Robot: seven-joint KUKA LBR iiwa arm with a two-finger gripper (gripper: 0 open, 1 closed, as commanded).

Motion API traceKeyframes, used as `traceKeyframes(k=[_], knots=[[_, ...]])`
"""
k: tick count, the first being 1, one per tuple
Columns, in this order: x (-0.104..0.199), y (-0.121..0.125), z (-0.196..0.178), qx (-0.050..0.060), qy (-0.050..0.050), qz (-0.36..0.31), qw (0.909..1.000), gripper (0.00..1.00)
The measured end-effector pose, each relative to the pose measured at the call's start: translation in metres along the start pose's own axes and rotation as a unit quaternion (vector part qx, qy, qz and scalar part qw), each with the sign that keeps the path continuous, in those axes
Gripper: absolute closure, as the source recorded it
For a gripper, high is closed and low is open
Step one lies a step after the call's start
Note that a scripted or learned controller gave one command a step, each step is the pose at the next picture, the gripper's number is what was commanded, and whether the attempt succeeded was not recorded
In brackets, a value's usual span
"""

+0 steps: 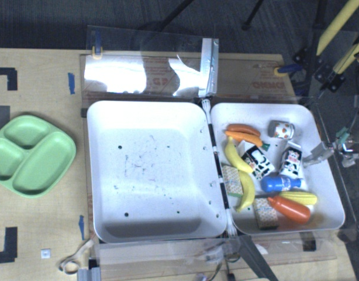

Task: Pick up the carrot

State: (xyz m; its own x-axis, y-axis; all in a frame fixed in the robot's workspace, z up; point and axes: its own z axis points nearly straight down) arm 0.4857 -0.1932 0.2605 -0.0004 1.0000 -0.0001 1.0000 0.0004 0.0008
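Observation:
The carrot (289, 209) is an orange-red tapered piece lying near the front right corner of the right bin (328, 183), with its narrow end pointing left. A yellow piece (299, 198) touches its far side, and a blue bottle (279, 184) lies just beyond that. Nothing covers the carrot.
The right bin also holds a banana (241, 174), two black-and-white cartons (258, 160) (292, 161), an orange sausage-like piece (244, 130), a small can (280, 129) and woven blocks (265, 214). The left bin (103, 157) sits beside it. A green divided plate (30, 154) lies far left.

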Motion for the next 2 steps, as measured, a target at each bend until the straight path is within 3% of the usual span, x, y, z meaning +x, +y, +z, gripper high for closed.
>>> traceKeyframes(k=[1, 2], knots=[[-0.020, 0.036, 0.107, 0.000, 0.000, -0.106, 0.9944, 0.00], [-0.023, 0.129, 0.153, -0.002, 0.003, -0.217, 0.9763, 0.00]])
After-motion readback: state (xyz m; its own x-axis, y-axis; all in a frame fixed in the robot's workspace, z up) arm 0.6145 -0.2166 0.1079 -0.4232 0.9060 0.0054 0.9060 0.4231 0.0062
